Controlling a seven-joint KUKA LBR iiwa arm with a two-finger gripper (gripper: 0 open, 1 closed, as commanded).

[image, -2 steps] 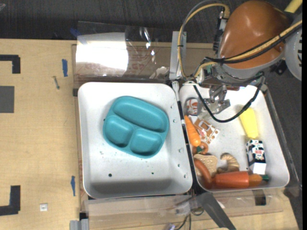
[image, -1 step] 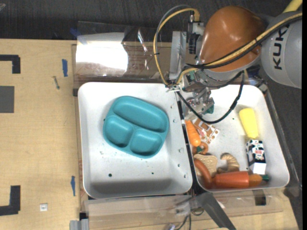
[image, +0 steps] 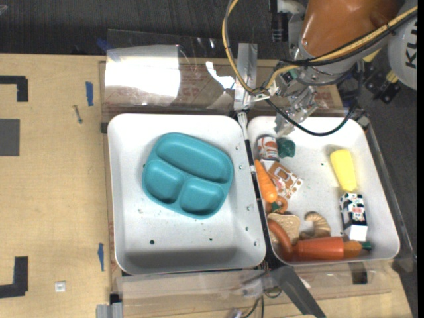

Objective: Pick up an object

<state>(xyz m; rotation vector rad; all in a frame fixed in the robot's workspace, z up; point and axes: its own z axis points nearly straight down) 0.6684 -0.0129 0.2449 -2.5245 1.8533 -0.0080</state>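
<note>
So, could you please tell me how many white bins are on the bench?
2. The left bin holds a teal divided plate. The right bin holds a pile of toy food, with the gripper above its back left corner.

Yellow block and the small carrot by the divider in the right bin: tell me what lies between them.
In the camera view, bare white bin floor lies between the yellow block and the small carrot, apart from a small patterned packet right beside the carrot.

Wooden bench (image: 46, 197), clear plastic sheet (image: 142, 75)
</note>
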